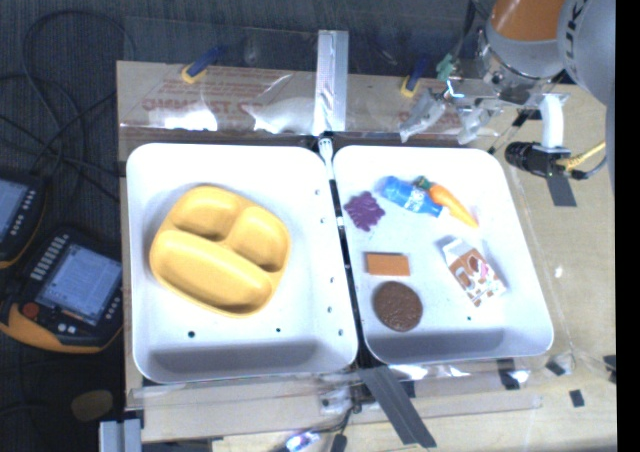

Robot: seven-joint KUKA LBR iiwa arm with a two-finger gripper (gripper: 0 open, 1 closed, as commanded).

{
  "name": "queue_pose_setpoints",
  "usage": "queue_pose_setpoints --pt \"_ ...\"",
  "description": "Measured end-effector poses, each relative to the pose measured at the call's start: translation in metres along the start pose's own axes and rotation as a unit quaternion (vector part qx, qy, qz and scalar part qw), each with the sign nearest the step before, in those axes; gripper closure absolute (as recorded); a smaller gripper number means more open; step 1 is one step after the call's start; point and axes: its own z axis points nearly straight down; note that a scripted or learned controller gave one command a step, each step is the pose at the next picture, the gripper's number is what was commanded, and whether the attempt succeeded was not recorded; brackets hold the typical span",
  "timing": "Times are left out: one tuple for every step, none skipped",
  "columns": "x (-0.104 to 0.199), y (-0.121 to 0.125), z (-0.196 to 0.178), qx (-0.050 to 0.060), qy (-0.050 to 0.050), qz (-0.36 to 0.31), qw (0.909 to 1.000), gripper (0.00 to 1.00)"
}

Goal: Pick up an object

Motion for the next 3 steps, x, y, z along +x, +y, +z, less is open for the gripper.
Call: queue_pose_setpoints --pt "-0.010 0.000 0.144 0.000 -0.001 -0.043 0.9991 0.00" --pt "-0.013 -0.011 0.191 -0.006 -0.001 -0.085 0.9964 0.00" --pt "-0.011 -0.011 0.181 -0.007 0.001 -0.085 0.9964 1.00"
